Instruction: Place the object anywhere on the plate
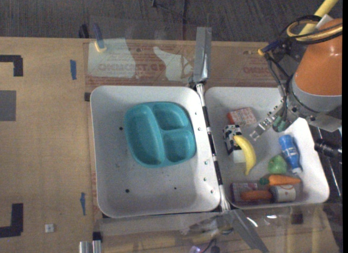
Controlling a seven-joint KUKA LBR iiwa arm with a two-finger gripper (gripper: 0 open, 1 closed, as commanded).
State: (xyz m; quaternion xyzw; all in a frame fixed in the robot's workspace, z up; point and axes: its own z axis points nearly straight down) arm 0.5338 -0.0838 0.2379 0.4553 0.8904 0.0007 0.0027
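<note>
The left bin (pixel 109 192) is holding a teal plate (pixel 160 133) with three compartments, lying flat near the bin's middle with nothing on it. A metal divider (pixel 209 137) is running between the two bins.

The right bin (pixel 318 189) is carrying the clutter. Nearest the divider a black-and-white toy (pixel 231 136) is sitting, with a banana (pixel 247 152) just beside it and a reddish box (pixel 242 116) above. Further right a green fruit (pixel 277 164) is lying against a blue bottle (pixel 290 153), and along the bottom edge a carrot (pixel 283 180), a can (pixel 283 193) and a flat packet (pixel 251 193) are crowding together.

The gripper (pixel 265 127) is hanging over the right bin, just above the banana's upper end. Its fingers look slightly parted and nothing is sitting between them, so it appears to be holding nothing. Which object is meant is not clear; the banana is the likeliest, being nearest.

To do this well, the gripper should be coming down across the banana's narrow width, away from the toy touching it, closing firmly, lifting clear of the divider, then carrying over to the plate.

The fingertips are small and blurred, so their exact gap is hard to judge. The arm's orange band (pixel 321 67) is cut off at the right, and the packet's label is unreadable.
</note>
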